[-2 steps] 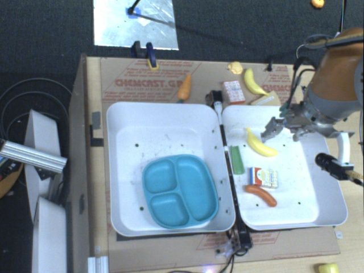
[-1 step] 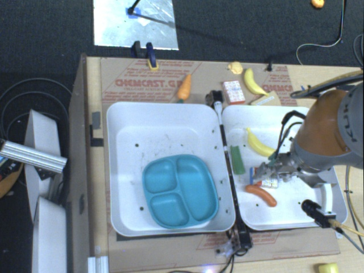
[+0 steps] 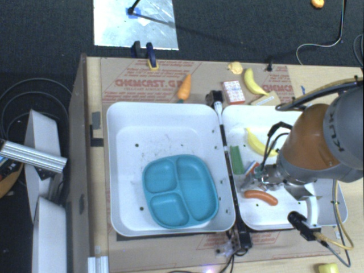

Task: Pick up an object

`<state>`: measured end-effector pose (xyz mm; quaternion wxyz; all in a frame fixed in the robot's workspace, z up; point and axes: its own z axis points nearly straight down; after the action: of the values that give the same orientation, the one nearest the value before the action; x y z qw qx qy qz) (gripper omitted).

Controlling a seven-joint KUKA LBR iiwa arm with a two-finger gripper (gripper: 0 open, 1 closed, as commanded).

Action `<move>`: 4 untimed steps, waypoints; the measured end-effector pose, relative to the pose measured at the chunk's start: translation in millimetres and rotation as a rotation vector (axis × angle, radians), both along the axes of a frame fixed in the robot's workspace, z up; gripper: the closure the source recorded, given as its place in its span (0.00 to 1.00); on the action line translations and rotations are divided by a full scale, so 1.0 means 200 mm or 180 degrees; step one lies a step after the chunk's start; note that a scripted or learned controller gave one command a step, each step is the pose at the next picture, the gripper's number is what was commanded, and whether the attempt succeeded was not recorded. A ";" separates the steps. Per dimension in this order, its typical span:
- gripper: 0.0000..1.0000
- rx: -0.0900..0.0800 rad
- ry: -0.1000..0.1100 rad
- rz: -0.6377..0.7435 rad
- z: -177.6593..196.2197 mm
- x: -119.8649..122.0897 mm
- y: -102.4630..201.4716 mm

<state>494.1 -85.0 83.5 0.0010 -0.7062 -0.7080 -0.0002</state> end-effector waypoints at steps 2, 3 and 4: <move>0.00 0.0001 -0.0006 0.0010 0.00 -0.03 -0.11; 0.00 -0.0022 -0.0057 0.0011 0.43 0.42 -0.22; 0.00 -0.0007 -0.0032 0.0013 0.00 0.60 0.00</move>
<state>613.3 -85.7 83.3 -0.0033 -0.7047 -0.7095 -0.0030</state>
